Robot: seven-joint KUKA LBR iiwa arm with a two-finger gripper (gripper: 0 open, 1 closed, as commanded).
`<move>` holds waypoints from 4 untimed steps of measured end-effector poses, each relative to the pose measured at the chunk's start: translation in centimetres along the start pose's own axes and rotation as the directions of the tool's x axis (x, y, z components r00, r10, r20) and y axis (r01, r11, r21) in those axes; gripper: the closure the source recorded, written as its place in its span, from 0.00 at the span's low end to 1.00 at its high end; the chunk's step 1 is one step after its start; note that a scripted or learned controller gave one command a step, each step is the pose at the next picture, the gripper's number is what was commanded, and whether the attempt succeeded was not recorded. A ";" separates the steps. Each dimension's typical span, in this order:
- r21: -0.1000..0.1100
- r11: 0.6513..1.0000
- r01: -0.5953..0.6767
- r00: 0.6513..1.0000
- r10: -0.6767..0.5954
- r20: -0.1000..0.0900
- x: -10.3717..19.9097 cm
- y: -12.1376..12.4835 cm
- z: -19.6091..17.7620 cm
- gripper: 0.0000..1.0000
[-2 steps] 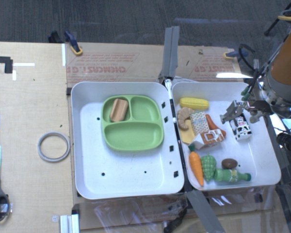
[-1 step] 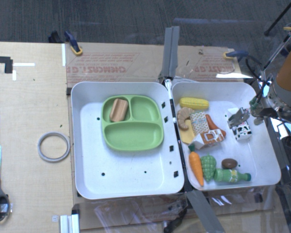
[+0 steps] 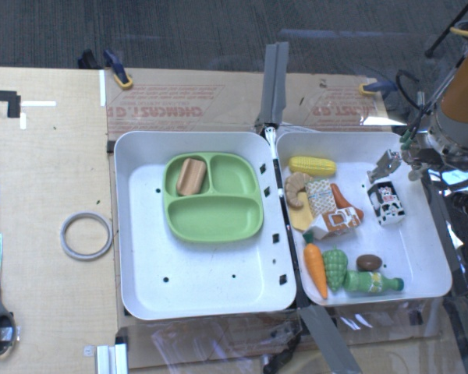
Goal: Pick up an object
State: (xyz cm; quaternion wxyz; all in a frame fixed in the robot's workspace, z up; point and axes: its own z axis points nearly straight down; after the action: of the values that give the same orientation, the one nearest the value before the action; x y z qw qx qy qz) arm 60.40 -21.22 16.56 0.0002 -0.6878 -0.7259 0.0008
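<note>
The grey arm with its orange band (image 3: 460, 104) reaches in from the right edge and bends down over the upper right corner of the right-hand shallow white bin (image 3: 421, 275). Its two-finger metal gripper (image 3: 386, 166) hangs low inside that bin, near the right wall, tilted toward the left. Cables and dark hoses trail along the wrist above it. Whether the fingers are spread or pressed together cannot be told from this angle; nothing is plainly seen between them.

Just below the gripper lies a small white carton with black cow patches (image 3: 388, 203), touching or almost touching the fingertips; which of the two is unclear. Further left in the same bin sit a yellow plastic corn cob (image 3: 313, 164), a tan toy croissant (image 3: 297, 188), a checked paper-like packet (image 3: 321, 198) and an orange-and-white box (image 3: 341, 219), crowded together. Toward the front edge lie an orange toy carrot (image 3: 315, 269), a green bumpy vegetable (image 3: 335, 266), a small brown oval piece (image 3: 368, 262) and a green bottle lying on its side (image 3: 372, 284).

The left-hand white bin (image 3: 140, 271) holds a green divided plate (image 3: 214, 216) with a tan bread-like cylinder (image 3: 191, 176) in its upper left compartment. On the wooden bench (image 3: 47, 170), left of the bins, rests a grey tape ring (image 3: 86, 234).
</note>
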 end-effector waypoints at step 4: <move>-0.003 0.990 0.144 0.990 -0.144 -0.003 -0.7 1.0 5.7 0.00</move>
State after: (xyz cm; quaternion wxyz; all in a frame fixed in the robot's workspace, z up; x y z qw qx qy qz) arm 61.40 -21.86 10.90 0.0005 -0.6336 -0.7737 -0.0012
